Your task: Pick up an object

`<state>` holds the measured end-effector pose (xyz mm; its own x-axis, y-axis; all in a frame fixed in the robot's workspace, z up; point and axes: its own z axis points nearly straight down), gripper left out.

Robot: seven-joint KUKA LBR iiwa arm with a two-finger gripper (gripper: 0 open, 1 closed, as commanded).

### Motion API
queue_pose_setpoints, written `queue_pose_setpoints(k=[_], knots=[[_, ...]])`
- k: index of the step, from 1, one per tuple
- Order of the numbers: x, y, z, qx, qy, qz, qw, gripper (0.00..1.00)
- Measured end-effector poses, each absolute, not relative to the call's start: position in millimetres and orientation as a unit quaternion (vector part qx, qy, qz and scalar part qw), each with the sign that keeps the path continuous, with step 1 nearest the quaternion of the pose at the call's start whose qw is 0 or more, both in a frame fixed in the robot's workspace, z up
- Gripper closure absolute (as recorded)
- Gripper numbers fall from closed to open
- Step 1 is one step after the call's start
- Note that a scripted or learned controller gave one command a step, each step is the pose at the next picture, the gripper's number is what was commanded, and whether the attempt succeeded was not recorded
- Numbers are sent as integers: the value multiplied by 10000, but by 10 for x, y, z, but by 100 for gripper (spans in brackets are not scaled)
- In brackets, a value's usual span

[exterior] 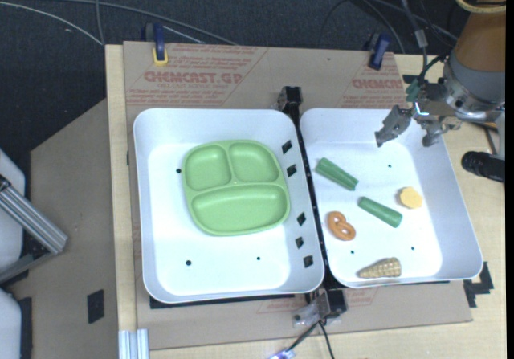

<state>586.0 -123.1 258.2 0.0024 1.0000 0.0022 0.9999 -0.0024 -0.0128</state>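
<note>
Clearly the fingers [409, 126] are spread apart with nothing between them, hanging over the top edge of the right bin [458, 225], well apart from everything lying inside. Below and to the left of them lies a green stick [336, 173]; a second green stick [379, 211] rests nearer the middle of the bin, with a yellow round piece [410, 197] just beside it. Further down are an orange pretzel [341, 226] and a tan corn cob [380, 270] near the bottom rim. The left bin [152, 189] holds a green divided plate [234, 187]. I judge this the approach step — no piece chosen or touched yet. The next move calls for bringing the fingers down astride one piece — the nearest green stick seems the easiest — then closing and lifting.
</note>
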Motion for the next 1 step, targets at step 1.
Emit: queue_pose_setpoints(k=[1], knots=[[5881, -1229, 2647, -7070, -7072, 1, 4, 0]])
